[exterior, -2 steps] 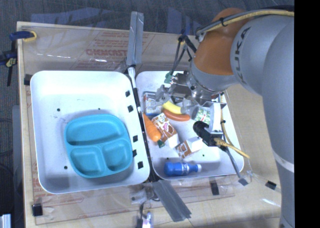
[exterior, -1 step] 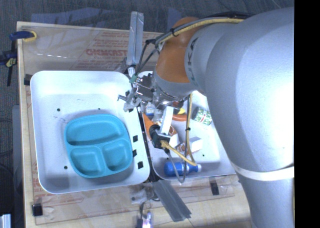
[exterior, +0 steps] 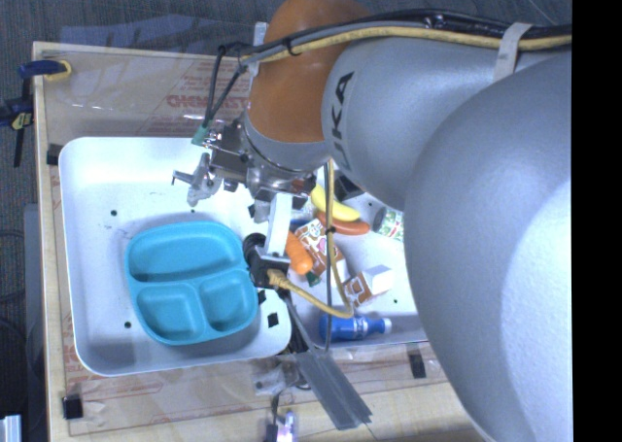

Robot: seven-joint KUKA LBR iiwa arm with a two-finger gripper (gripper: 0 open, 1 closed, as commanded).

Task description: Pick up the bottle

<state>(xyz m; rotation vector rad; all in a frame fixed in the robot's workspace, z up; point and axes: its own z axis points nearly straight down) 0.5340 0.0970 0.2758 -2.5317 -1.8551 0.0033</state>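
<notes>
— What did the bins on the worktop (exterior: 194,401) hold?
— The left bin (exterior: 97,187) held a blue three-compartment tray (exterior: 190,280) in its lower half. The right bin (exterior: 397,302), largely hidden by the arm, held a banana (exterior: 330,205), an orange item (exterior: 301,255), a white block (exterior: 377,280) and some packets.
— And the bottle?
— The blue bottle (exterior: 355,326) lay on its side at lower centre, near the right bin's lower edge.
— The arm?
— The arm (exterior: 466,158) reached in from the right, its orange band at upper centre. The gripper (exterior: 199,178) hung over the left bin's upper part, well apart from the bottle. Clenched or released, I couldn't tell.
</notes>
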